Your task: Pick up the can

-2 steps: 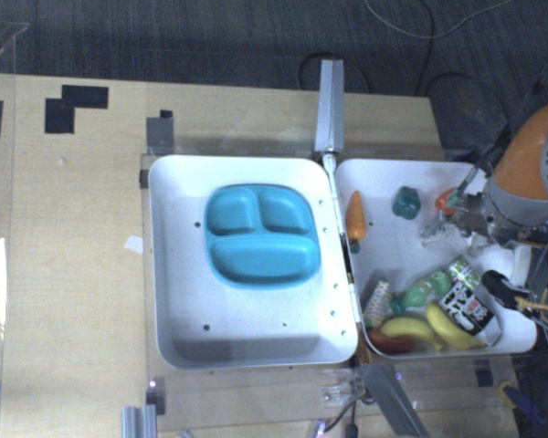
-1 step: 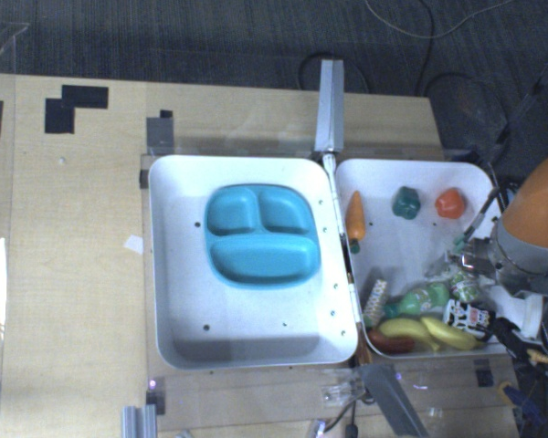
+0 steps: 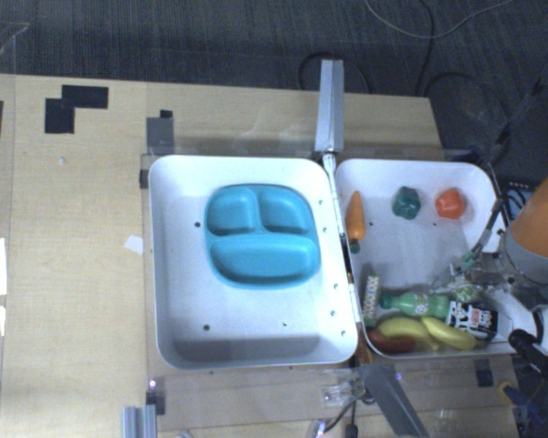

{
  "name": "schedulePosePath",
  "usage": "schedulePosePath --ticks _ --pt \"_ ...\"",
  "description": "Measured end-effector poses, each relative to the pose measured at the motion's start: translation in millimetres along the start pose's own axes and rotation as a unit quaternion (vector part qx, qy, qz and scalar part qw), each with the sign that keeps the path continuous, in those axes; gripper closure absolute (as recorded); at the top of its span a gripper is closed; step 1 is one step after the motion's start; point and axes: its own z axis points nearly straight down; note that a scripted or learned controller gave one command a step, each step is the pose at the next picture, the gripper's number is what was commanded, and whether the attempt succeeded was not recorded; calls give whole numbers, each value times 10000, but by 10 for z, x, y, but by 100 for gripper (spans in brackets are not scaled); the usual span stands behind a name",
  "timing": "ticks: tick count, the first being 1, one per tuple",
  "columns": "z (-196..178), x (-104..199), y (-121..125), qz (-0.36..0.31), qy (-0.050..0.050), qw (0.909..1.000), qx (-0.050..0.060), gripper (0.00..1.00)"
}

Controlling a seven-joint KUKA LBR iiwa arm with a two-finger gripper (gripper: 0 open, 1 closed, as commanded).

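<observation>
Blue divided tray (image 3: 260, 235) in the left white bin (image 3: 178, 336); right bin's got an orange carrot (image 3: 355, 215), yellow bananas (image 3: 425, 331), green bottle (image 3: 416, 303).

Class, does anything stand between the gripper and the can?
Nothing visible: the gripper hangs right by the can. A green bottle and a banana crowd it on the view's left.

No text can be read: the black and white label (image 3: 472, 318) on the object just right of the green bottle (image 3: 418, 303) carries marks too small to make out.
</observation>
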Motion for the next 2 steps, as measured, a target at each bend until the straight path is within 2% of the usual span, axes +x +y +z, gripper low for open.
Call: schedulePosePath --ticks 1,2 --pt "-116 0 23 -6 -6 10000 -29 100" --pt "-1342 876 -73 973 5 9952 59 100"
